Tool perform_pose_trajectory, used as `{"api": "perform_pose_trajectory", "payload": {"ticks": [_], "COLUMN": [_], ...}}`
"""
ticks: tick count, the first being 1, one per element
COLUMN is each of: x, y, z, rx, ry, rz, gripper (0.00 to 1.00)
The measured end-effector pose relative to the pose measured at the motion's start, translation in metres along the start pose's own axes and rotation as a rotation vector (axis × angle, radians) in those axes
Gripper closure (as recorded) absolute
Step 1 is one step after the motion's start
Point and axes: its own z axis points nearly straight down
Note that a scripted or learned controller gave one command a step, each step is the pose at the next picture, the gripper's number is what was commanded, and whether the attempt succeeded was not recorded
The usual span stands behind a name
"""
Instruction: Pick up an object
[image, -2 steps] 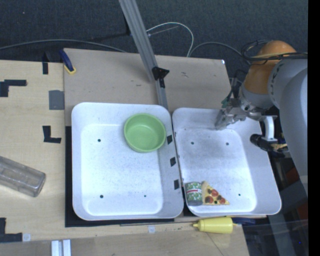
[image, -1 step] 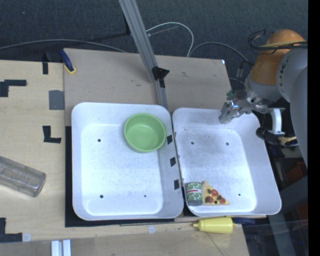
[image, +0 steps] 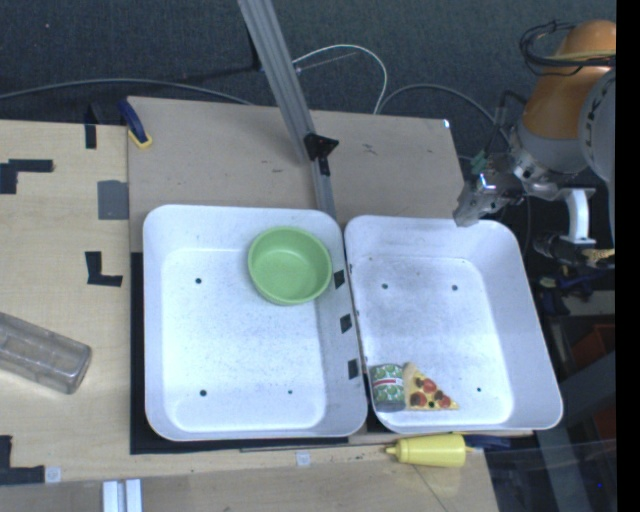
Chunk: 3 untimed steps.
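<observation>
The gripper (image: 470, 212) hovered over the right bin's (image: 520, 300) far rim; whether it was open could not be told. A green bowl (image: 290, 265) sat well apart, in the left bin (image: 180, 330).

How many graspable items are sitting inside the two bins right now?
3. A green bowl at the left bin's far right; a can and a pizza slice, side by side in the right bin's near-left corner.
</observation>
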Motion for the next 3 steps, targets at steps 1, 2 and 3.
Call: {"api": "perform_pose_trajectory", "payload": {"ticks": [1,2,3], "x": [0.001,0.053,0.104], "y": [0.000,0.000,0.007], "z": [-0.004,0.005,-0.006], "rx": [0.007,0.008,0.007], "ry": [0.002,0.003,0.004], "rz": [0.000,-0.004,-0.005], "gripper": [1.00,1.00,1.00]}}
